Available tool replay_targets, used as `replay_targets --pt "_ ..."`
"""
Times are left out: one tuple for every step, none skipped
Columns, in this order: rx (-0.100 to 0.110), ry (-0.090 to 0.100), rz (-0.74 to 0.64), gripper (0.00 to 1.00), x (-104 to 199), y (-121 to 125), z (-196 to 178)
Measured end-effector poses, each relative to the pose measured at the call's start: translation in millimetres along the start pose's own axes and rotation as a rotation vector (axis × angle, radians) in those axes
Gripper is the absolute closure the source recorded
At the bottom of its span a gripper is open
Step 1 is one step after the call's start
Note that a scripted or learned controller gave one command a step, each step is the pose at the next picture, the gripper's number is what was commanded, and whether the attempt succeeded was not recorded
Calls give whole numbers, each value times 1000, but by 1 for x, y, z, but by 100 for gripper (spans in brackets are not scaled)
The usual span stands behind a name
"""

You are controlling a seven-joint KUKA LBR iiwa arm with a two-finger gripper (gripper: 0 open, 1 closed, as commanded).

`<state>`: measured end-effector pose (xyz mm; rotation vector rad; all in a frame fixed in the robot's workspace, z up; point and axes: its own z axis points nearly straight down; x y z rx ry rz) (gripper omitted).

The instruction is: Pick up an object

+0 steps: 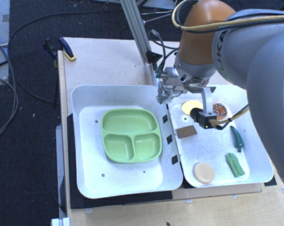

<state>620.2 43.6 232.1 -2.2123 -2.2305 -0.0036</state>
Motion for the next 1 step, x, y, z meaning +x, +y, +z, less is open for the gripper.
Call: replay_targets --pt "4 0 0 100 51 -16 5"
